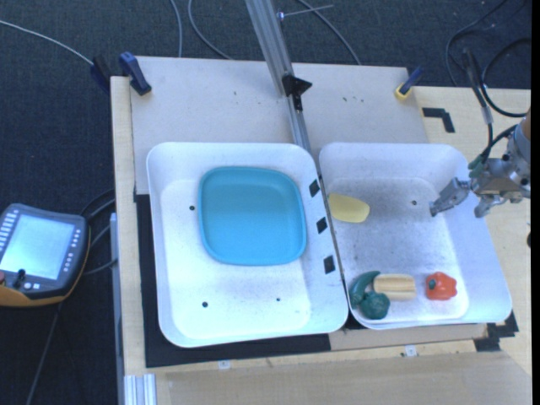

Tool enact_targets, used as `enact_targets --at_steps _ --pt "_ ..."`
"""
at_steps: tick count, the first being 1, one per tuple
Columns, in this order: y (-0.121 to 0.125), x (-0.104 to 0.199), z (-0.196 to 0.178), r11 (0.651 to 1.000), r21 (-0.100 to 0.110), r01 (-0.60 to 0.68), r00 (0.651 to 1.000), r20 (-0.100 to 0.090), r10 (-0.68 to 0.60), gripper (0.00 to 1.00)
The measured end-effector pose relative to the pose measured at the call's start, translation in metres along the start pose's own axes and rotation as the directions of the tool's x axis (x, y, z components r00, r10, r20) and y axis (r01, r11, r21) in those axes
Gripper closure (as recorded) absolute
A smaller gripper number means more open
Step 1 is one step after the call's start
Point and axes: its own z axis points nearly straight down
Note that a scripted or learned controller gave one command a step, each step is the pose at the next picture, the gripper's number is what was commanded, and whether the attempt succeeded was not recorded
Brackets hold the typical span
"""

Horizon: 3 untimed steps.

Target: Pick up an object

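- Metal hand (462, 199), fingers spread wide, holding nothing, over the right bin (483, 251).
- Smooth yellow lump (348, 207), red pepper (440, 286), tan block (395, 287).
- Glossy square blue plate (252, 215).

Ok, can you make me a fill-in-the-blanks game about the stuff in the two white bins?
1. The left bin holds a plate coloured ____.
2. The yellow piece lies in the ____ bin.
3. At the right bin's near edge, the tan block lies between the green toy and the ____ toy.
4. The gripper hangs over the right bin, its fingers ____.

Missing words: blue; right; red; open
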Motion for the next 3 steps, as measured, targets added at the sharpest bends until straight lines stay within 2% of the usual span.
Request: enact_targets --at_steps 2,3 --pt "0.005 0.013 0.111 1.0 0.001 0.001 1.0 -0.001 -0.001 0.0" --pt "0.007 0.013 0.097 1.0 -0.005 0.001 1.0 0.001 -0.001 1.0"
